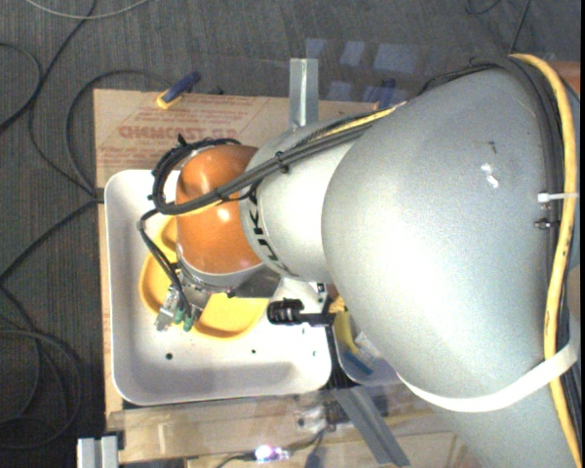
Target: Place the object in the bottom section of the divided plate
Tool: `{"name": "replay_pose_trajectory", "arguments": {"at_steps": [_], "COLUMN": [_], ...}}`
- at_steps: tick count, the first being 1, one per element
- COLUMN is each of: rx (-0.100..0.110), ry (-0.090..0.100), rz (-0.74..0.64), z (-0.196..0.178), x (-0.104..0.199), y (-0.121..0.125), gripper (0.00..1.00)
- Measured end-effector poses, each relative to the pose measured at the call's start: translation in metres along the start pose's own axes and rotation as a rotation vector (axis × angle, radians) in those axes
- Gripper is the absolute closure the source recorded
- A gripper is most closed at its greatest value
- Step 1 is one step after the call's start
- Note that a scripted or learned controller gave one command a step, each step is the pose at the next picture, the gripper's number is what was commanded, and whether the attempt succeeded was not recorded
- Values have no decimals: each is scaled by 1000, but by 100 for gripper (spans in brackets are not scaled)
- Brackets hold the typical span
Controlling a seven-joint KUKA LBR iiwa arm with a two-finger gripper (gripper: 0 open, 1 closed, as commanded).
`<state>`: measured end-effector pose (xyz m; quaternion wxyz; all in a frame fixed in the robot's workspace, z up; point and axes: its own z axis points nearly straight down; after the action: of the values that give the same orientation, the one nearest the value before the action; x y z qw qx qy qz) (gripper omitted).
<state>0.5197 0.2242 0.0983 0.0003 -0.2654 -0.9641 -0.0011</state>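
Grey arm casing, smooth and rounded, is seen nearest, with its glossy orange band over the white bin. Beneath it, a yellow divided plate is glimpsed near the bin's middle. Jaw state cannot be told. Farther off, faded red lettering is seen on brown cardboard, unreadable.

The big grey arm runs off the right edge and covers most of the yellow divided plate beneath its orange band. The gripper stays hidden under the wrist. The second bin peeks out below the arm.
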Motion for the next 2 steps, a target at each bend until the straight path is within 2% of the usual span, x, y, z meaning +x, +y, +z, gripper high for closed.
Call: {"name": "replay_pose_trajectory", "arguments": {"at_steps": [1,2], "rx": [6,14], "ry": [3,1], "rz": [339,686], "z": [-70,-71], "x": [-19,-75], "y": [-87,-19], "gripper": [100,100]}}
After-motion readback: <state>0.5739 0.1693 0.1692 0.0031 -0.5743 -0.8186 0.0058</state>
